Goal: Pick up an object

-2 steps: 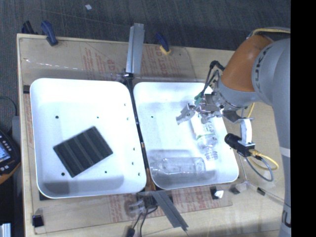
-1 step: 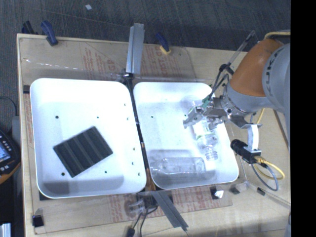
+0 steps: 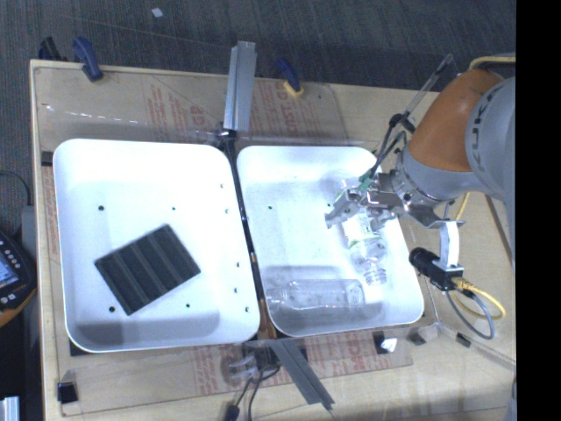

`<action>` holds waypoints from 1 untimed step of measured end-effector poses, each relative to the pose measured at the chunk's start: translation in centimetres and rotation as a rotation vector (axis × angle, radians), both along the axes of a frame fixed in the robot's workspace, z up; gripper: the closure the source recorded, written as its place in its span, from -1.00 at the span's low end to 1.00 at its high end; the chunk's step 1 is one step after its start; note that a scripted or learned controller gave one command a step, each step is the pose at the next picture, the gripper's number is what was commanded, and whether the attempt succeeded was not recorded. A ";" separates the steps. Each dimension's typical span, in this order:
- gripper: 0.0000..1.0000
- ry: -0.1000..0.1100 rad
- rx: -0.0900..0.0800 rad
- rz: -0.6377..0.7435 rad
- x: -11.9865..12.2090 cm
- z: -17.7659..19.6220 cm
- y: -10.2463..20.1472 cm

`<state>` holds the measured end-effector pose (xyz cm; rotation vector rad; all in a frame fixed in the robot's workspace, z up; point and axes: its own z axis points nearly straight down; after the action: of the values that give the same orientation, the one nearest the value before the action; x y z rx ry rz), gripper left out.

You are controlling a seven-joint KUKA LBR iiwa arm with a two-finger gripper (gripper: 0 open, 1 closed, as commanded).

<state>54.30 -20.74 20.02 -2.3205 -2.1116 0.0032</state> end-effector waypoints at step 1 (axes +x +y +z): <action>-1.00 -0.003 -0.002 0.040 2.2 -0.2 0.1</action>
<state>56.51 -20.63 19.79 -2.2804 -2.1599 0.0010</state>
